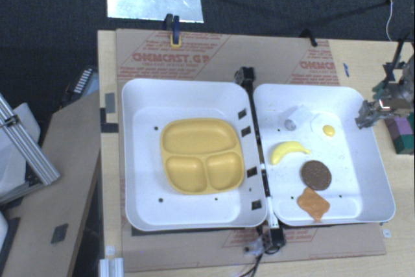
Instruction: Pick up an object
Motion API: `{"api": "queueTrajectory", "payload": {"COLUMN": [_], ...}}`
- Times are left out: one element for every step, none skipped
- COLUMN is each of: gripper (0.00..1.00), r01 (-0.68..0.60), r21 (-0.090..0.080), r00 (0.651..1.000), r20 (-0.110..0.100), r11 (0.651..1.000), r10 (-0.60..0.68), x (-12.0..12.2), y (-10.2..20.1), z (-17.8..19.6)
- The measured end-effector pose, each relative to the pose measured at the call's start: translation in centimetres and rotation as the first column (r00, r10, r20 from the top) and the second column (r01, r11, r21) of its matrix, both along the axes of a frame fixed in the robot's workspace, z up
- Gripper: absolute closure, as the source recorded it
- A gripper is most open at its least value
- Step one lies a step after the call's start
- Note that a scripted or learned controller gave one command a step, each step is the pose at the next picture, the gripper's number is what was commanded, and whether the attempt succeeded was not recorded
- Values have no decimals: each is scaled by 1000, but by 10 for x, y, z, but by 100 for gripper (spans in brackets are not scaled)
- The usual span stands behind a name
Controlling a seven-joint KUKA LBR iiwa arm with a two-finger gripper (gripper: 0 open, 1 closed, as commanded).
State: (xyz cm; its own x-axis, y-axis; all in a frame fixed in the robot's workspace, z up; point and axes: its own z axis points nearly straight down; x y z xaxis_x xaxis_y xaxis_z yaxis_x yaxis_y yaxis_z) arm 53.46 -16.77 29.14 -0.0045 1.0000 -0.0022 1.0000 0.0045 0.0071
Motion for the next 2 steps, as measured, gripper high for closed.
{"api": "queueTrajectory", "payload": {"gripper": [100, 100], "r01": [-4, -6], "r21": [3, 4], "r00": [1000, 1000], "r20": [-6, -4], "r11": [1000, 1000], "r10": [4, 6], "x": [-12, -8], "y": [49, 111], "z": [-11, -19]}}
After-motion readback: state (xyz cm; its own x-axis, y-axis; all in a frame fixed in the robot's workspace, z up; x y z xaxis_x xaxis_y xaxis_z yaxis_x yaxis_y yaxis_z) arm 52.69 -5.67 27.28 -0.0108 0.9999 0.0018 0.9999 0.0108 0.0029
